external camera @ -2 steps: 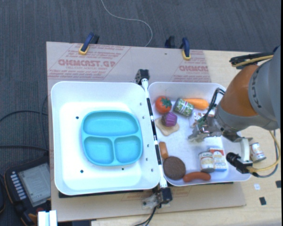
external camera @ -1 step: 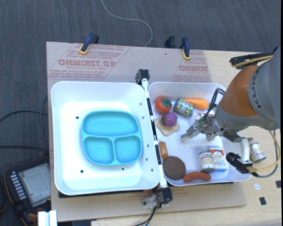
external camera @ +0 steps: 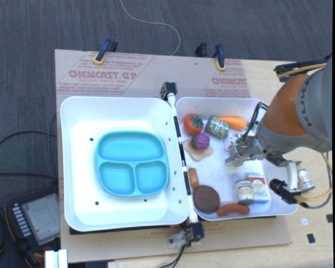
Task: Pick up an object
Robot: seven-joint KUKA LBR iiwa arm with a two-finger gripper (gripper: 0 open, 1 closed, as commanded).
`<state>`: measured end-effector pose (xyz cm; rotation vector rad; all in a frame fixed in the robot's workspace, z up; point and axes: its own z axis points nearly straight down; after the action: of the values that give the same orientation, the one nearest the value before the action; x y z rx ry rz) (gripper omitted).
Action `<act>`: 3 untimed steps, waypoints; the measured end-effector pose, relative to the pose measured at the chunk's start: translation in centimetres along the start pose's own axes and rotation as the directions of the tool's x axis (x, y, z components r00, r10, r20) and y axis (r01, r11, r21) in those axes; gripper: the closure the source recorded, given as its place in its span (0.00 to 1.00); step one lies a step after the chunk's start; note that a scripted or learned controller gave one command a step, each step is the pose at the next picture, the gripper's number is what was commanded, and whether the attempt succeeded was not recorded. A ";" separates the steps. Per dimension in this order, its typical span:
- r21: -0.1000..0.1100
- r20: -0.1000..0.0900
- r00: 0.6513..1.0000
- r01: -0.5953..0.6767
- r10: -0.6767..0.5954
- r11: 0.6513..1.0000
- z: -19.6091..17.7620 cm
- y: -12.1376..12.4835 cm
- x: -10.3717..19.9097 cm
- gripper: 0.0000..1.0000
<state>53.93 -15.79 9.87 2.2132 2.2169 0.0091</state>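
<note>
You had the tool low over the middle of the right bin, reached in from the right under the arm. Its jaw setting could not be read at this slant, and nothing was visible between them; treat the tool as not holding anything.

No object had been lifted. The candidates all lay in the right bin: a tomato, a green can and a carrot along the far side; a purple piece on a tan slice left of the tool; a small can and a box near the front; a brown disc and a sausage at the front wall. The left bin carried only a blue tray.

Likely faults from here: a descent onto bare bin floor between objects, closing on nothing; a round can rolling out of the jaws; the arm brushing the carrot or green can during the move.
</note>
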 end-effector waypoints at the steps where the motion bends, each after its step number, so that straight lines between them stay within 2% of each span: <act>1: 0.000 0.000 1.000 0.000 0.000 1.000 0.0 0.0 0.0 0.00; 2: 0.000 0.003 1.000 -0.002 0.002 1.000 1.0 -2.8 6.0 0.00; 3: -0.001 0.002 1.000 -0.003 0.003 1.000 -0.1 -2.7 6.0 1.00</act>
<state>51.19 -9.80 9.88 2.2145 2.2120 0.0078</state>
